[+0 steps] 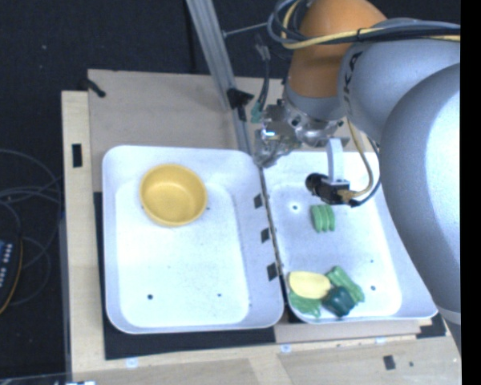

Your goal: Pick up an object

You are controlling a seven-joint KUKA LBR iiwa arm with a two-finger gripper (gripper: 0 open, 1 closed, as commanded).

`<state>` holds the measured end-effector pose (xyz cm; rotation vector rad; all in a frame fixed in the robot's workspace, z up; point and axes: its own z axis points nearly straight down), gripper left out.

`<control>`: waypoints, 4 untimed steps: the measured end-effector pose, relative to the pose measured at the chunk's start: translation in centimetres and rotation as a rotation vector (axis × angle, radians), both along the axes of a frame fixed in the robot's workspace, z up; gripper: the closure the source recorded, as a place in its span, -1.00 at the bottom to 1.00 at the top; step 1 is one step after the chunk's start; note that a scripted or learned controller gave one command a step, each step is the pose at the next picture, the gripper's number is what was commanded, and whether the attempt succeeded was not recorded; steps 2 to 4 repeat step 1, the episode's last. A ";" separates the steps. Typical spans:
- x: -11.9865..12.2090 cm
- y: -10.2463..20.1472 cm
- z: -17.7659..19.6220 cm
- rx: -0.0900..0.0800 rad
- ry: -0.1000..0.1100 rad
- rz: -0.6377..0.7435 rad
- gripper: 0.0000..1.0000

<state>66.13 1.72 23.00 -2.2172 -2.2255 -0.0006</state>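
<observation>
The gripper [266,152] hangs low over the far end of the divide between the two white bins, under the orange band [329,42] of the grey arm [409,111]. How it is set, wide, narrow or closed, cannot be told from this view, and nothing can be made out in its hold.

Just to the right of the gripper and nearer the camera, in the right bin [385,239], lies a small light green ridged object [323,218], with a black fitting on a cable [327,187] between it and the wrist. Well toward the camera from the gripper, in that bin's near corner, sit a yellow lemon-like piece [307,284], a green vegetable-like piece [345,281] and a dark green chunk [337,301], all touching or close together.

To the gripper's left, in the left bin [184,295], a yellow bowl [173,195] stands upright by itself. Both bins rest on the table [160,111].
</observation>
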 end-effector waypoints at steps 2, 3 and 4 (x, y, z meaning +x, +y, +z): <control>1.2 5.0 -0.4 0.000 0.000 -0.001 1.00; 1.2 5.0 -0.4 0.000 0.000 -0.001 1.00; 1.2 5.0 -0.4 0.000 0.000 -0.001 1.00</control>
